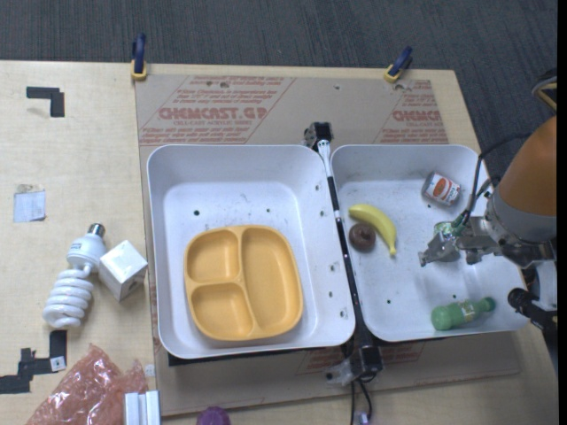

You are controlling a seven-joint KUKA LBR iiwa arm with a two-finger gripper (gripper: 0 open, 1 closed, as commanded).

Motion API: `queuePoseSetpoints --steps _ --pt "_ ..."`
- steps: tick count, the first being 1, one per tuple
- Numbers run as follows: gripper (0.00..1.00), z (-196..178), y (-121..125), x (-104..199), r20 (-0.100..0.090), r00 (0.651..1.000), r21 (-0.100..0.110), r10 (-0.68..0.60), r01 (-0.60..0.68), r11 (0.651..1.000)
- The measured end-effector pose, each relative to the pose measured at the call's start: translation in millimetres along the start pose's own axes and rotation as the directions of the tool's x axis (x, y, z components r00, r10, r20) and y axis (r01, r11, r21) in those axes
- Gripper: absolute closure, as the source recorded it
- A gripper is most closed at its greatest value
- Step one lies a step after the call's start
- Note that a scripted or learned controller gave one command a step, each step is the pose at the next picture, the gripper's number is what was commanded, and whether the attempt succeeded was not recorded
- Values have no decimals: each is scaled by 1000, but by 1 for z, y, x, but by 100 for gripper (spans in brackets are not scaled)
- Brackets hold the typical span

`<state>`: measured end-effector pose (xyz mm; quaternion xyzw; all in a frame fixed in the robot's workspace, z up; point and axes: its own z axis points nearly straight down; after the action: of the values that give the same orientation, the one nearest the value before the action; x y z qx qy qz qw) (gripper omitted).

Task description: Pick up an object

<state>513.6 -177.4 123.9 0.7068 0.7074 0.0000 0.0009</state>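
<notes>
Yellow banana beside brown doughnut

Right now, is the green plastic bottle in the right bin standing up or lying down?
Lying down. The green plastic bottle rests on its side on the floor of the right white bin, cap end pointing right.

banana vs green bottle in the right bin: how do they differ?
Colour: the banana is yellow with a dark tip; the green bottle is green with a yellowish cap end.
Shape: the banana is curved; the bottle is straight.
Place: the banana lies in the bin's left part beside a brown donut; the bottle lies along the near wall, lower right.
Shared: both lie flat in the right bin, neither in the gripper.
</notes>
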Motion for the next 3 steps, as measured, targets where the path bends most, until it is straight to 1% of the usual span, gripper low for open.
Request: queuePoseSetpoints --steps 1,2,3 --pt "0 31 -20 37 -1 1000 1 1 -1 1000" --pt "100 22 -19 36 0 1000 -1 1 -1 1000" --pt "0 22 -19 36 0 1000 -1 2 -2 1000"
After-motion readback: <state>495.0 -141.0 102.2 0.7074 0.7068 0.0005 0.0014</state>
